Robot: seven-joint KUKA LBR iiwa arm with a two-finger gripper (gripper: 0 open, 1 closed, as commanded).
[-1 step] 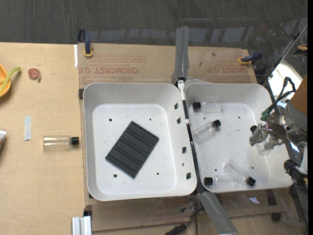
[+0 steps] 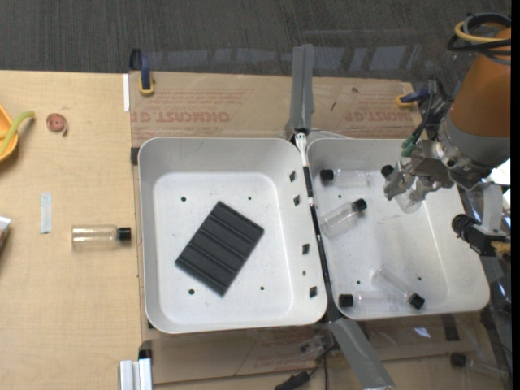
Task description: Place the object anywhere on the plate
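A black ridged plate (image 2: 220, 247) lies tilted in the middle of the left bin (image 2: 154, 218). Several clear vials with black caps lie in the right bin (image 2: 455, 299): one near its left wall (image 2: 342, 215), two along the front wall (image 2: 396, 287) (image 2: 357, 301), and a small capped piece at the back (image 2: 327, 174). My gripper (image 2: 410, 187) hangs over the back right part of the right bin, above and to the right of the nearest vial. Something pale and translucent shows just under it, too faint to identify.
Another clear vial (image 2: 97, 234) lies on the wooden bench left of the bins. A yellow object (image 2: 10, 132), a small pink disc (image 2: 55, 122) and a pale strip (image 2: 45, 213) lie further left. A metal divider (image 2: 302, 88) stands between the bins at the back.
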